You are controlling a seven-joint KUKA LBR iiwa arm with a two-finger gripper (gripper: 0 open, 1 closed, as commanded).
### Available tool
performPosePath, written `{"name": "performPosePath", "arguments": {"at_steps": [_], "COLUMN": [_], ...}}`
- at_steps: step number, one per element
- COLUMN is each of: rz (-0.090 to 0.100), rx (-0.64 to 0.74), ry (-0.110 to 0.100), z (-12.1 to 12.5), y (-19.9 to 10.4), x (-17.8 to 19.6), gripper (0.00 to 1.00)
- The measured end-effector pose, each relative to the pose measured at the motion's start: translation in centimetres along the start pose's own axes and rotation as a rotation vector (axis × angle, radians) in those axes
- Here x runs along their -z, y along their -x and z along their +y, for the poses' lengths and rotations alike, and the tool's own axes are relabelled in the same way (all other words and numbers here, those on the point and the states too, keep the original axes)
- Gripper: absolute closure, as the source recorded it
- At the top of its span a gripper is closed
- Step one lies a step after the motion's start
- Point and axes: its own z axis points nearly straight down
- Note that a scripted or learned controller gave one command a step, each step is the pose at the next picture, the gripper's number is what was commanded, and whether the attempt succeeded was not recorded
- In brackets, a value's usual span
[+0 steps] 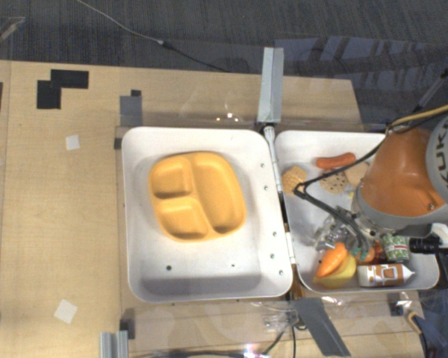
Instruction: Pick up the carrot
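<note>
Carrot (331,260) sits in the right bin (305,222), near its front edge, lying against a yellow piece (345,271) just beside it. From my seat I see the gripper (337,235) low over that same corner, directly above the carrot's top end, with the grey arm (409,192) and its orange band (400,171) rising behind and covering much of the bin's right half. Whether the tool is clenched, released or grasping anything, I cannot tell (the metal parts and cables blur together there), and nothing shows the carrot being held.

Next to the carrot, toward the right, lies a white bottle with a brown label (384,275) on its side, and just above it a small green can (394,246). Farther back in the same bin I see a sausage (335,161), a round cracker-like piece (293,177) near the left wall, and a speckled piece (336,181) between them.

The left bin (134,222) holds a yellow divided tray (197,195), with three compartments, set a little askew in the middle. Both bins rest side by side on the wooden bench (52,222).
</note>
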Motion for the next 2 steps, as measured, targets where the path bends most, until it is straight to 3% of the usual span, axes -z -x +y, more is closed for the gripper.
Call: {"name": "performPosePath", "arguments": {"at_steps": [1,2], "rz": [0.001,0.007], "rx": [0.0,-0.013], "ry": [0.0,-0.005], "z": [0.0,-0.2], "y": [0.0,-0.3], "x": [0.0,-1.3], "gripper": [0.0,0.0]}}
